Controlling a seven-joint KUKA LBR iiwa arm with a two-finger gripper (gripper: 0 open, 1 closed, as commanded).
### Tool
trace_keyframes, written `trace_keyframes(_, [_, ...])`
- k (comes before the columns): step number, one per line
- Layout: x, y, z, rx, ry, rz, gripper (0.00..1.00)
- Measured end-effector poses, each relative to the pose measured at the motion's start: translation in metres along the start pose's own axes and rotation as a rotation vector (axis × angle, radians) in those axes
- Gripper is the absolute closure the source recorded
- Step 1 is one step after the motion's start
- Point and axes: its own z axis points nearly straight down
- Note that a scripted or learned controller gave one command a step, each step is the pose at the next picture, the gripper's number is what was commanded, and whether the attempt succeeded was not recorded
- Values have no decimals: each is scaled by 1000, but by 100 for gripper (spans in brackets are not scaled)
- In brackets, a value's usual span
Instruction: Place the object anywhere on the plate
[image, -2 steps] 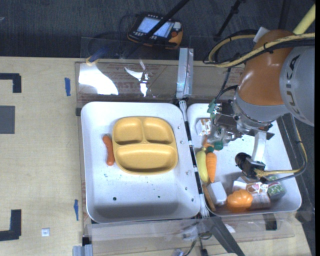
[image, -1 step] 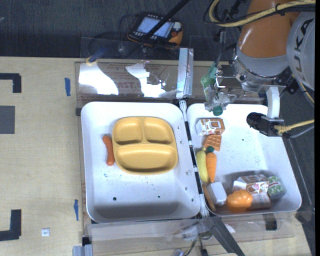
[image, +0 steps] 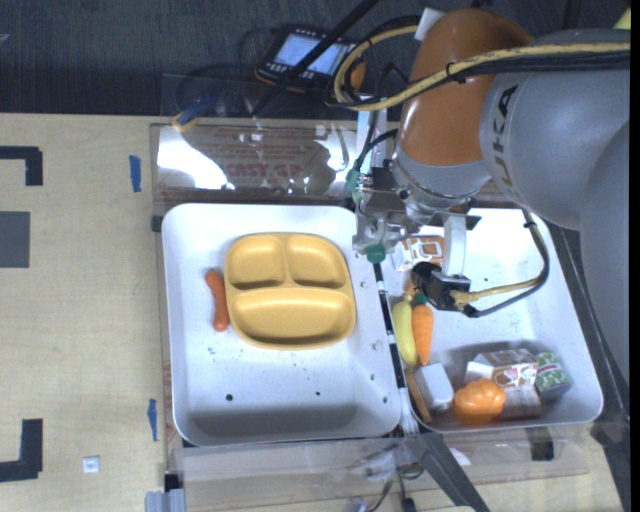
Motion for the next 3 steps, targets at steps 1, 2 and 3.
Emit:
trace_keyframes(1, [26,35,40,-4,0,19,100])
trace_keyframes(2, [26,35,39,-4,0,19,0])
trace_keyframes(3, [40,-34,31,1,0,88,0])
